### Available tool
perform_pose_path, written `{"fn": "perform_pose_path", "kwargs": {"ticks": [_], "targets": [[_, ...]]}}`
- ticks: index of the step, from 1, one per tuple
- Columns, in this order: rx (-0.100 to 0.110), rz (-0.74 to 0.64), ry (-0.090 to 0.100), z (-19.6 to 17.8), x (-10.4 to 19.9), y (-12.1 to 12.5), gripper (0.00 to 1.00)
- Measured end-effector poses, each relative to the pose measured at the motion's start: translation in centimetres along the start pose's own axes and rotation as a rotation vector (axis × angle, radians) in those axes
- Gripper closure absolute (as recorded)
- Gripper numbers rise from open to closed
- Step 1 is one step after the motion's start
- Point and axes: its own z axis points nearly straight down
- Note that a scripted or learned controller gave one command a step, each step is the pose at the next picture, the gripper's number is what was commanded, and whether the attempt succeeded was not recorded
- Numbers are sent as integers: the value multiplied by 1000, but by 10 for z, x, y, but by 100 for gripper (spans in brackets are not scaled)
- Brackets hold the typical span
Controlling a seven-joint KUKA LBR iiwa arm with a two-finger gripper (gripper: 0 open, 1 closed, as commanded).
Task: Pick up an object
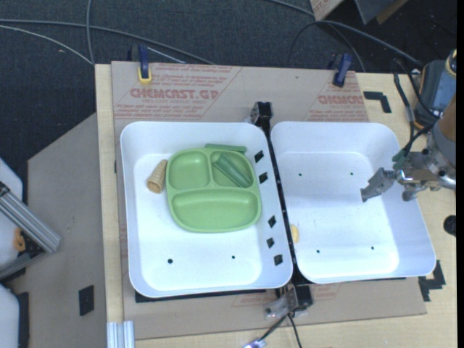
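1. The gripper (373, 187) hangs over the right bin (341, 263), well apart from every object; whether its fingers are wide or narrow I cannot tell.
2. A descent here would likely close on bare bin floor and lift nothing.
3. The left bin (196, 263) holds a green divided plate (212, 194), with a green piece (232, 169) in its upper right compartment.
4. A tan cone (156, 176) lies touching the plate's left rim, so a grab there might nudge the plate.

Bright even light, soft shadows, mild overall blur
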Motion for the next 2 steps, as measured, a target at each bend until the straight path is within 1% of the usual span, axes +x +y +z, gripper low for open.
{"fn": "perform_pose_path", "kwargs": {"ticks": [1,2], "targets": [[-13,-4,-3,-7,0,3,0],[-7,-4,-1,57,2,2,0]]}}
